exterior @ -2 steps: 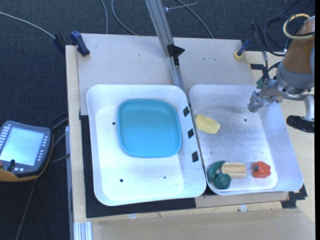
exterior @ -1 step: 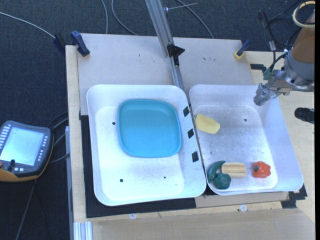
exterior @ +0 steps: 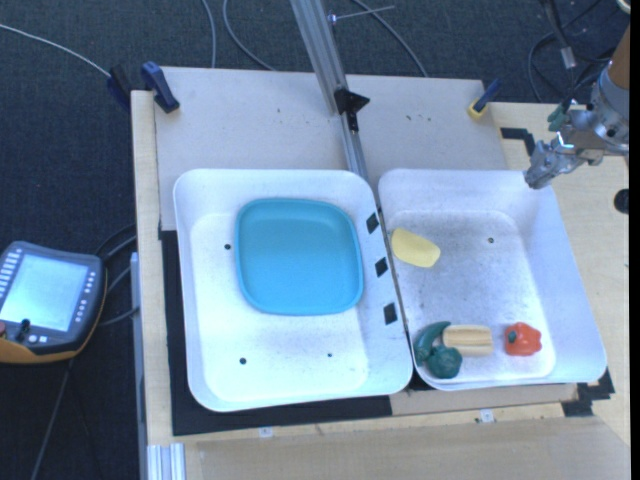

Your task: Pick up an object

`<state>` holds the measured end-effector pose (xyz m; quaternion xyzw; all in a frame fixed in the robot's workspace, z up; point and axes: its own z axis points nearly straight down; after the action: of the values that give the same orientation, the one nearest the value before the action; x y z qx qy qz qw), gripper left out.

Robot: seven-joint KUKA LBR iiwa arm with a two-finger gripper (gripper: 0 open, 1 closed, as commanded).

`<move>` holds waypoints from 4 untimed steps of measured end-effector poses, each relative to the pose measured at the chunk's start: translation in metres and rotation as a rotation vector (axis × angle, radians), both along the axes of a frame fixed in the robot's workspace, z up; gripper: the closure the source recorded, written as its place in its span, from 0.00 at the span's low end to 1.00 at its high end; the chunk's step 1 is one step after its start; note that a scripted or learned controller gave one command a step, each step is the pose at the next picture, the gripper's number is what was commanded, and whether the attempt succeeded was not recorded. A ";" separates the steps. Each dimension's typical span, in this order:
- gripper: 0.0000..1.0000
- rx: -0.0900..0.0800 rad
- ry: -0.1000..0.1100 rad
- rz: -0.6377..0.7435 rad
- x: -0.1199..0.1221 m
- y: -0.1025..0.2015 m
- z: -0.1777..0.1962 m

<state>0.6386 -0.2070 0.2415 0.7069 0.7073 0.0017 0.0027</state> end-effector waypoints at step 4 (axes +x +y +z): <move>1.00 0.003 0.007 0.004 -0.012 0.154 0.016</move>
<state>0.6265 -0.0526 0.2577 0.7055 0.7087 0.0001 -0.0007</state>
